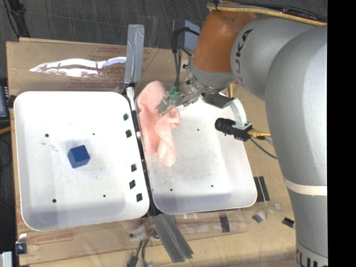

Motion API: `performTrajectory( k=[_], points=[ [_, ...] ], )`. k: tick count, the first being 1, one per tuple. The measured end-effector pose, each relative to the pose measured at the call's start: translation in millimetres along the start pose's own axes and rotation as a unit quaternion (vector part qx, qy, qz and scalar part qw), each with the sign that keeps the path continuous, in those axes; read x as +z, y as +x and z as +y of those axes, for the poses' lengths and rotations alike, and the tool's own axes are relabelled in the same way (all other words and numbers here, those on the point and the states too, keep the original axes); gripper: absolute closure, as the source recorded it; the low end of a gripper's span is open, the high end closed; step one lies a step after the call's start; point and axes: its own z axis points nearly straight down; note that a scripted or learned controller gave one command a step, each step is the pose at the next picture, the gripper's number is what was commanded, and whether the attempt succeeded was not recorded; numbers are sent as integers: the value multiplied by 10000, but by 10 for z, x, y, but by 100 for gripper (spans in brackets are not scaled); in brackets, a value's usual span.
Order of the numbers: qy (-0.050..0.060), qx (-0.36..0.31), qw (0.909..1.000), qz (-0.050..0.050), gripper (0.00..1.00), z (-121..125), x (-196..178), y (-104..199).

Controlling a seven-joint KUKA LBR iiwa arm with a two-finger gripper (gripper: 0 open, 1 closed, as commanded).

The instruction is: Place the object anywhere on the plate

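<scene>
1. Camera view: fingers (168,102) sit right on the pink cloth (157,124), can't tell if they're pinching it or how wide they're spread.
2. Cloth is crumpled, draped along the right bin's (233,182) left edge.
3. Blue cube (78,156) sits alone in the left bin (33,204).
4. Arm (267,54) leans in from the right, over the table (72,57).

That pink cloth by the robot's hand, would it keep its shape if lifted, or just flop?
The pink cloth would probably flop: it lies crumpled in soft folds, draped down the right bin beside the divider. It looks thin, so likely light. Being limp, it should not roll, though a push might bunch it.
</scene>
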Motion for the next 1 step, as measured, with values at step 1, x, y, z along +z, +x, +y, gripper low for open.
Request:
performTrajectory(
  k=[1],
  points=[
    [-3,-30,10000,-2,100,0,-203,10]
  ],
)
